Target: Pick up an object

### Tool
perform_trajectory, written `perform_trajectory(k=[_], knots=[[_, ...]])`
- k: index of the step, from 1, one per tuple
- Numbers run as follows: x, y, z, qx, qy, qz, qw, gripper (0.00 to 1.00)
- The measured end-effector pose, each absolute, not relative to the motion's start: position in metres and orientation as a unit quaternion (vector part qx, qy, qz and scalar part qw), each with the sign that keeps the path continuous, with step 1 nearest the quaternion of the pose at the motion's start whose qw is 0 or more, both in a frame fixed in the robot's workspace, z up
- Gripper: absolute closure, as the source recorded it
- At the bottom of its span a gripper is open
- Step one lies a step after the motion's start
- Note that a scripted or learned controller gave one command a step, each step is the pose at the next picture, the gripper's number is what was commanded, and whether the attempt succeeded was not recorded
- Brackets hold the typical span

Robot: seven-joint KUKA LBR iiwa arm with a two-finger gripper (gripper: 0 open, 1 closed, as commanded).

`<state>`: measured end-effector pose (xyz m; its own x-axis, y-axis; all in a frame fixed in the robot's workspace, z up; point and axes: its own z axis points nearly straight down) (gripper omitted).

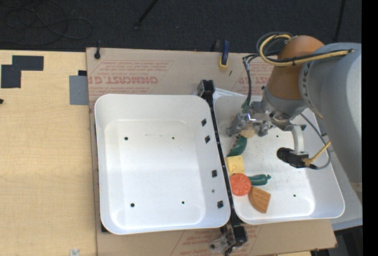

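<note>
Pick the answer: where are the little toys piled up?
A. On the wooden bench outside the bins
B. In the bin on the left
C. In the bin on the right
C: the red round piece, yellow block and tan piece all lie in the right bin, near its left wall.

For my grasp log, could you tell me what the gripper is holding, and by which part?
It cannot be told: the gripper sits low in the right bin, just above a green piece.
</note>
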<state>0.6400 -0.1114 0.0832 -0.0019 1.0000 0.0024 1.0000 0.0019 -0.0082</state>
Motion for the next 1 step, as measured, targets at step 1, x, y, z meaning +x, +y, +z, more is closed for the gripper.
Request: perform_trajectory(k=[1], knots=[[0.6411,-0.1134,0.0973,-0.707,-0.707,0.0014,0.002,1.0]])
